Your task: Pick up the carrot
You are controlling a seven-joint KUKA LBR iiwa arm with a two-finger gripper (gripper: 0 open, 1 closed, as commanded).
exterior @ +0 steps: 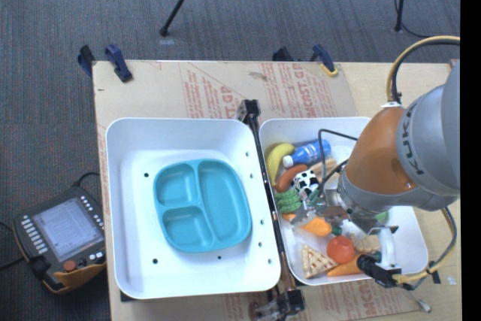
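Grey carpet surrounds the cardboard-topped bench, where the left bin holds a blue divided plate. At three o'clock from it, the right bin is crowded with toy food, half hidden under the arm. The carrot lies at the bin's six o'clock edge, beside a tomato. The gripper is buried among the food; whether it is apart or closed cannot be told.
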